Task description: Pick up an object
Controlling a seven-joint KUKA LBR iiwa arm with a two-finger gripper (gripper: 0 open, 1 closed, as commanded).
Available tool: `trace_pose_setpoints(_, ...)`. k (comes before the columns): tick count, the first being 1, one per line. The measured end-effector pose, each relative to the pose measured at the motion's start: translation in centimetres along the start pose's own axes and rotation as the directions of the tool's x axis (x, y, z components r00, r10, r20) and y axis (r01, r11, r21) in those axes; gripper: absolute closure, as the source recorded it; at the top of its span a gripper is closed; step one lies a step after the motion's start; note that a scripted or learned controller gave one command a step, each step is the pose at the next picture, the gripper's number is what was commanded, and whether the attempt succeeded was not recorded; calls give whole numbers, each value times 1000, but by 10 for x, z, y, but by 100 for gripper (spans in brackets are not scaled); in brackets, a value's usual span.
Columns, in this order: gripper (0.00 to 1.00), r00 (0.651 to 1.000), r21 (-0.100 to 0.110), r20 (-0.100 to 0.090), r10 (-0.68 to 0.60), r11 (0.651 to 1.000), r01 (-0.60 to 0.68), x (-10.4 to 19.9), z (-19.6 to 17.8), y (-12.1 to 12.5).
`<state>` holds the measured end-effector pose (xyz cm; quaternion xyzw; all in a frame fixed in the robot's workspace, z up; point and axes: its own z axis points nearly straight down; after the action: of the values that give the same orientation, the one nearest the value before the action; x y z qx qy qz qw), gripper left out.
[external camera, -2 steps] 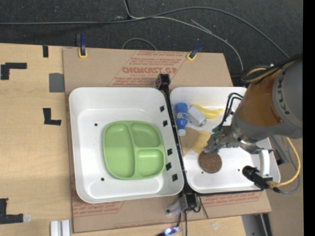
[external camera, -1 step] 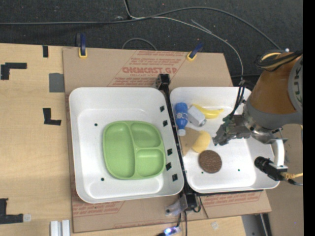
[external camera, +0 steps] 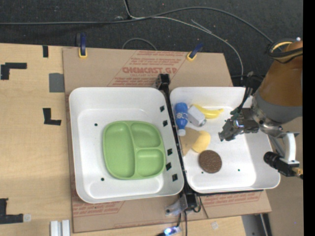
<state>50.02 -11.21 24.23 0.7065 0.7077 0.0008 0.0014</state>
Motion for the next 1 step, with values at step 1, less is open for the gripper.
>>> trace_pose_setpoints(1,100,1000,0,1,0,1000,0,0,-52,1)
